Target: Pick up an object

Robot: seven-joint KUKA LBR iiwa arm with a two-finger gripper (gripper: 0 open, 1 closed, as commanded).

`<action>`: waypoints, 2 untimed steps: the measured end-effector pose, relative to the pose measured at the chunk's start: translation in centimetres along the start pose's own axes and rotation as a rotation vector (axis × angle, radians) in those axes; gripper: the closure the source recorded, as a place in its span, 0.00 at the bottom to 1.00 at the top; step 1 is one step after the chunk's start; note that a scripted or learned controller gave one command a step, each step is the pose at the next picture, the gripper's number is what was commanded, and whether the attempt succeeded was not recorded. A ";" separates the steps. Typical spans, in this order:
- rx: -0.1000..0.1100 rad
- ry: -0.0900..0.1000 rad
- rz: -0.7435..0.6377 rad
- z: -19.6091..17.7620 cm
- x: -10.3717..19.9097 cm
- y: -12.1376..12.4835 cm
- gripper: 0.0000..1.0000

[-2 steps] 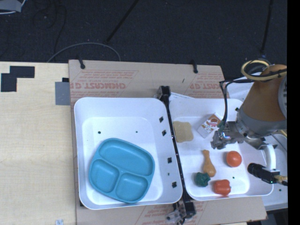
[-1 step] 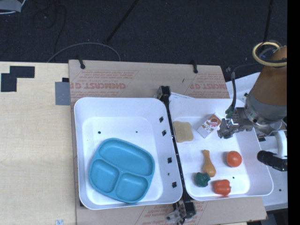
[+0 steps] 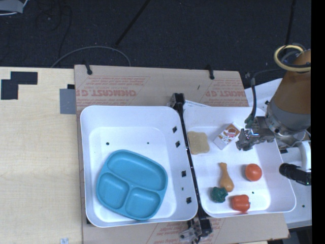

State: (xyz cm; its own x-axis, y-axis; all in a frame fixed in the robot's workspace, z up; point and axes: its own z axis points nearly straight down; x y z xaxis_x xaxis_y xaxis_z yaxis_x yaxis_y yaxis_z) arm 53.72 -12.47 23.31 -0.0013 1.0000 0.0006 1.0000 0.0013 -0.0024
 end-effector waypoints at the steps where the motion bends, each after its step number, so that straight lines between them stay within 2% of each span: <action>1: 0.000 0.001 -0.002 0.0 4.3 1.1 1.00; 2: 0.000 0.000 -0.003 0.8 9.7 2.6 1.00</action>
State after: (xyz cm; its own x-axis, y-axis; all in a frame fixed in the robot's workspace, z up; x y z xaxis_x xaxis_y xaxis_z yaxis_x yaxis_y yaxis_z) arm 56.34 -2.81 22.49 -0.0041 1.0000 0.0010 1.0000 0.0041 -0.0023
